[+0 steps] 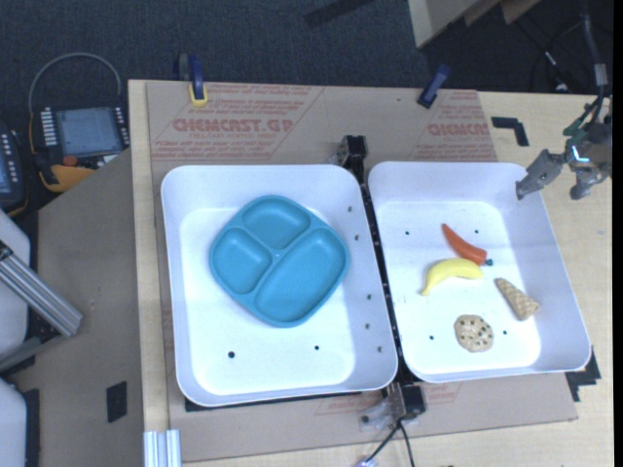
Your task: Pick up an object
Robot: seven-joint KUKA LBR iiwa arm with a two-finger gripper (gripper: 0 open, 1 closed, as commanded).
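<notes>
The right bin (428,188) holds a red-orange chili pepper (463,244), a yellow banana (451,273), a tan wedge-shaped piece (516,299) and a round chocolate-chip cookie (473,333). My gripper (561,176) hovers at the far right, over the bin's upper right corner, well away from the items. Its two grey fingers (536,176) are spread apart with nothing between them.
In the left bin (185,261) lies a blue divided plate (279,260). Both bins sit on a cardboard sheet (292,115) held by clamps at the back. A handheld pendant (83,129) rests off the bench at the upper left.
</notes>
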